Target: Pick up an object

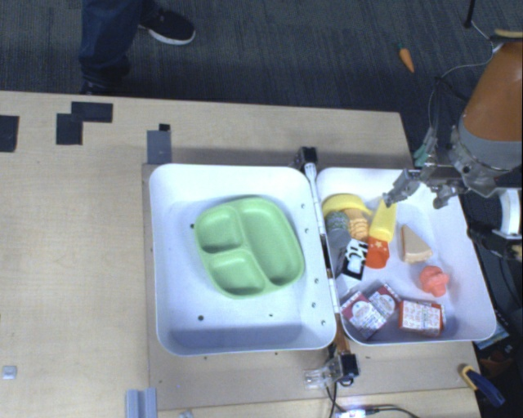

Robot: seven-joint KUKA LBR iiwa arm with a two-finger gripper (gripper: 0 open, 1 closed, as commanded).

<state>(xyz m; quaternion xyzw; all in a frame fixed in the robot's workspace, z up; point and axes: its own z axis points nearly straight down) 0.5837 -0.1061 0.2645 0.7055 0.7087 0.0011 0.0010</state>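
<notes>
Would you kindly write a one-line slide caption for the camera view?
Gripper poised over the right bin of small objects, beside a yellow bottle; green divided tray in the left bin.

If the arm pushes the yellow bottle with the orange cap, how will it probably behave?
The yellow bottle lies on its side and looks round, so it will probably roll. Its surface seems smooth plastic, perhaps slippery. It touches neighbouring items, so a push may shift them too.

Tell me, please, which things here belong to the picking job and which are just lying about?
For the job: gripper; right bin with yellow bottle, wedge block, pink piece, two red-and-white packets.

Lying about: left bin, green divided tray, shoe.
</notes>
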